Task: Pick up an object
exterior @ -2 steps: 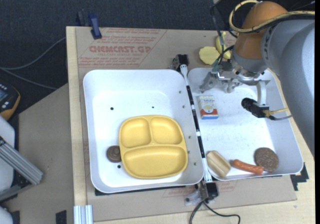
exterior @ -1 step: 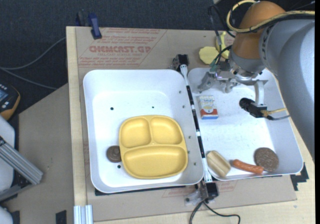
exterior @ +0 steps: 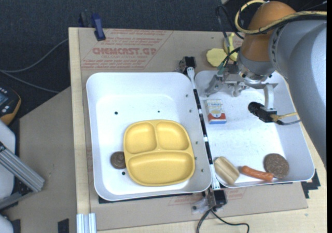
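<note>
My gripper (exterior: pixel 226 85) hangs over the far left corner of the right bin (exterior: pixel 249 136), under the orange band of the arm (exterior: pixel 262 29). A small white carton with red and blue print (exterior: pixel 216 111) lies just in front of the gripper, apart from it. Along the right bin's near edge lie a tan bread-like piece (exterior: pixel 226 169), an orange sausage-shaped piece (exterior: pixel 256 173) and a brown round cookie (exterior: pixel 276 165). In the left bin (exterior: pixel 104 97) sits a yellow divided plate (exterior: pixel 157 151), with a second brown cookie (exterior: pixel 118 160) at its left side.
A yellow object (exterior: pixel 216 56) lies on the bench behind the right bin. A black fitting with a yellow cable (exterior: pixel 262 112) hangs from the arm over the right bin. A blue clamp (exterior: pixel 97 26) sits at the bench's far left corner.
</note>
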`<state>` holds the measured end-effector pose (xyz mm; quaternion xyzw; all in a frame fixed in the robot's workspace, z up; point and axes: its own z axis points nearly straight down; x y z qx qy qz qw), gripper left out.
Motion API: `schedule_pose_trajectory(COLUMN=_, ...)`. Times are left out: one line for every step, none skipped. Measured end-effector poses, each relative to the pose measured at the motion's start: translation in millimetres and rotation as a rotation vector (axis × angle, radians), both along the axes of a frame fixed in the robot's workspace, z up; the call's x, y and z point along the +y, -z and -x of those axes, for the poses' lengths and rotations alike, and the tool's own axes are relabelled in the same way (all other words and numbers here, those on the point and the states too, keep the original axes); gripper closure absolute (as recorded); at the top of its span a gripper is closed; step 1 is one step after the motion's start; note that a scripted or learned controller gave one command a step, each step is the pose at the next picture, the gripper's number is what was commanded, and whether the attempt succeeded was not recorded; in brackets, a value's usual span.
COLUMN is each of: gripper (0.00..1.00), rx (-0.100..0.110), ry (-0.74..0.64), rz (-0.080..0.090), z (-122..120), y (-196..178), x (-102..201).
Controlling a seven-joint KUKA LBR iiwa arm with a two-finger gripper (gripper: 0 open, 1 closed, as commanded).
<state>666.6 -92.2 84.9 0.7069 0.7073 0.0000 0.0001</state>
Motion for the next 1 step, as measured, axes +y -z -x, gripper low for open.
schedule_pose_trajectory(gripper=0.00, rx=0.002, ry=0.001, rz=0.000, z=6.2, y=-0.1, x=-7.1)
